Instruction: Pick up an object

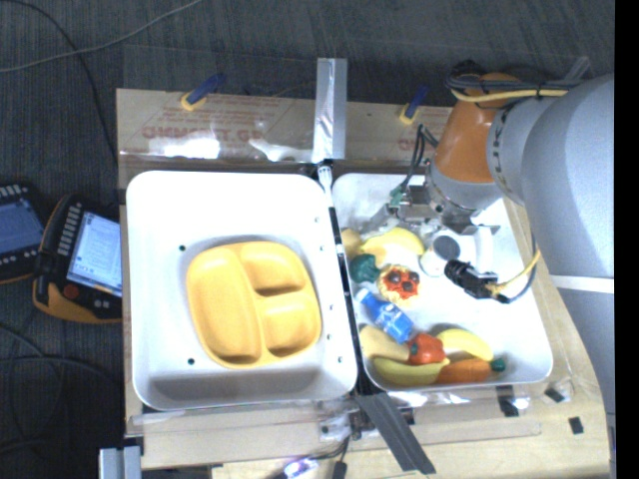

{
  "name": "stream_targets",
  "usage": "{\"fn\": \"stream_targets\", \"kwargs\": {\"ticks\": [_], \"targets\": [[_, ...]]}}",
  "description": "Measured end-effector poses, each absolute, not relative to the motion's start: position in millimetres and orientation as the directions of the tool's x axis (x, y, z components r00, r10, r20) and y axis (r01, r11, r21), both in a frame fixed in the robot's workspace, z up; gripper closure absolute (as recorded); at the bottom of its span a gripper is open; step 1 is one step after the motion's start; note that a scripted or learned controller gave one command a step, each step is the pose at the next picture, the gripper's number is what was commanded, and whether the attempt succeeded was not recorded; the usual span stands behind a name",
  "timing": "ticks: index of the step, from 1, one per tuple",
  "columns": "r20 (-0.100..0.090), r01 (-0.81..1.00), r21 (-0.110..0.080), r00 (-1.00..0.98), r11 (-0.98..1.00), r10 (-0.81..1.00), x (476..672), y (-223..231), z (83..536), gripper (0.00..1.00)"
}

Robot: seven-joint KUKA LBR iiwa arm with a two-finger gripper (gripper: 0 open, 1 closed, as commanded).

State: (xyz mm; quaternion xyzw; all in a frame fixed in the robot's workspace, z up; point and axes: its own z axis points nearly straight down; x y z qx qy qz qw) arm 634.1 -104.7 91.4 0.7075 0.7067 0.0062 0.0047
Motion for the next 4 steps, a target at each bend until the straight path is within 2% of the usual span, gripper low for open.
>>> {"fn": "stream_targets", "kwargs": {"ticks": [1, 2, 3, 4], "targets": [[0.004, 0.993, 0.016, 0.115, -0.115, 0.993, 623.9, -103.4, 91.5, 0.0], [-0.006, 0.998, 0.016, 0.052, -0.052, 0.999, 625.8, -99.9, 91.9, 0.0], [-0.004, 0.994, 0.017, -0.108, 0.108, 0.994, 591.0, -113.6, 92.0, 0.0], [-0.006, 0.982, 0.017, -0.19, 0.19, 0.982, 532.9, -123.3, 92.3, 0.0]]}}
